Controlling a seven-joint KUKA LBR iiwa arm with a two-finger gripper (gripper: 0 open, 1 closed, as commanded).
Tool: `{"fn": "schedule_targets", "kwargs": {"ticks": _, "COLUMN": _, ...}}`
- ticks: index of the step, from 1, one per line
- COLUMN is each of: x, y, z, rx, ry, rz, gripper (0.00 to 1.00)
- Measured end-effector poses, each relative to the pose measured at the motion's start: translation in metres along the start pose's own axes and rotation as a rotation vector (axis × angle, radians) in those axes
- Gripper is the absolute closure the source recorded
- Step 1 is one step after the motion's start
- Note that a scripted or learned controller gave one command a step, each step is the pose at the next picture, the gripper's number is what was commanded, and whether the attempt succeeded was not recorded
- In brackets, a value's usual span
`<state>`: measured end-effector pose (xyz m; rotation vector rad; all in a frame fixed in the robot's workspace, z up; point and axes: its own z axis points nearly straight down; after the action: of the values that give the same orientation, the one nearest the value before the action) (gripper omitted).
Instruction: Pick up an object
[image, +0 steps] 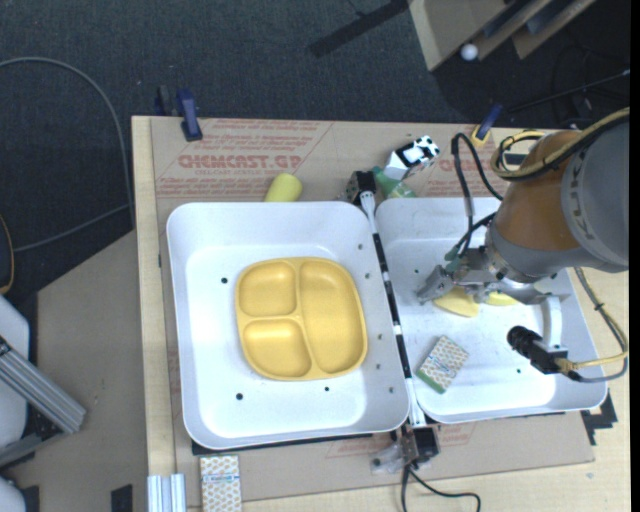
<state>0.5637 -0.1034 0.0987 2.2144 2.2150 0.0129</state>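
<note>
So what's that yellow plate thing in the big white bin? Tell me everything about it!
The yellow plate looks like smooth plastic, a rounded square with three sunken sections: two on top, one wide one below. It lies flat, face up, turned slightly askew, in the middle of the left white bin. Nothing rests on it or in it. The pincer is over in the other bin, away from it.

We see a brown board-covered bench (250, 150) carrying two white bins: the left bin (200, 330) toward nine o'clock, the right bin (500, 385) toward three. A yellow object (283, 187) lies on the board at twelve o'clock of the left bin.
</note>
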Motion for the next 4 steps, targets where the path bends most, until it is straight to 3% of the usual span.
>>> {"fn": "schedule_targets", "kwargs": {"ticks": 1, "x": 0.0, "y": 0.001, "z": -0.01, "rx": -0.002, "ry": 0.0, "rz": 0.001, "gripper": 1.0}}
{"fn": "schedule_targets", "kwargs": {"ticks": 2, "x": 0.0, "y": 0.0, "z": -0.01, "rx": -0.002, "ry": 0.0, "rz": 0.001, "gripper": 0.0}}
{"fn": "schedule_targets", "kwargs": {"ticks": 3, "x": -0.042, "y": 0.047, "z": 0.015, "rx": 0.012, "ry": 0.0, "rz": 0.0, "gripper": 0.0}}
{"fn": "schedule_targets", "kwargs": {"ticks": 4, "x": -0.011, "y": 0.011, "z": 0.014, "rx": 0.015, "ry": 0.002, "rz": 0.0, "gripper": 0.0}}
